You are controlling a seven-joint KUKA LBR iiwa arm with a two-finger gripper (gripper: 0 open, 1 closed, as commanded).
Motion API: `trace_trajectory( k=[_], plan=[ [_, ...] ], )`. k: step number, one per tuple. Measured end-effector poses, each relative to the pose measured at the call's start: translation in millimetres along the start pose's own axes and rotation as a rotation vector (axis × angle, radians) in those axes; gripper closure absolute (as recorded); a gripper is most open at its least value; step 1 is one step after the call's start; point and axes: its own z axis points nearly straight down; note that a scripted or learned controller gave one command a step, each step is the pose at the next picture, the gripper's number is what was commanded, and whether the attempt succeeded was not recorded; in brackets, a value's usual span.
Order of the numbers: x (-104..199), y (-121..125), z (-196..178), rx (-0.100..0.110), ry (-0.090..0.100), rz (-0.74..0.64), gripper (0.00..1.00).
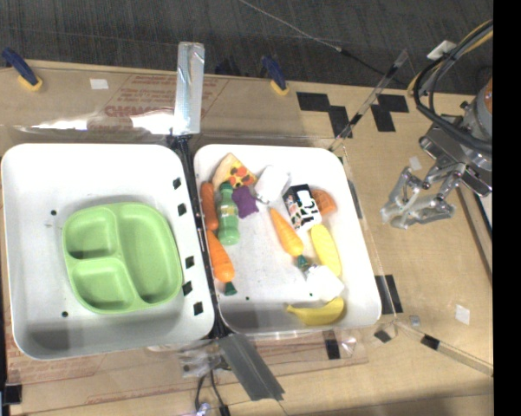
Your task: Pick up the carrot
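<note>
Two carrots lie in the right bin (355, 232). One carrot (221, 260) lies along the bin's left wall, its green tip toward the front. The other carrot (286, 230) lies slanted in the middle, beside a black-and-white bottle (301, 208). My gripper (420, 202) hangs over the bare bench to the right of the right bin, well away from both carrots. Its pale fingers stand apart, open, with nothing between them.
The right bin also holds a green bottle (228, 217), a pizza slice (233, 173), a purple piece (244, 199), a yellow piece (326, 248), a banana (317, 312) and a white piece (324, 280). A green divided plate (121, 255) sits in the left bin (26, 189).
</note>
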Motion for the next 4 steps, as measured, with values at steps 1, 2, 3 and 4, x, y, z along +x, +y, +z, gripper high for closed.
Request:
trace_trajectory(
  k=[1,2,3,4],
  plan=[
    [-6.8,-4.2,4.1,0.000,-0.001,-0.381,1.00],
    [-28.2,-25.5,-8.9,-0.002,-0.001,-0.613,1.00],
    [10.3,12.5,78.6,-0.010,-0.001,-0.813,1.00],
    [7.1,12.8,68.1,-0.009,-0.001,-0.819,1.00]
  ],
)
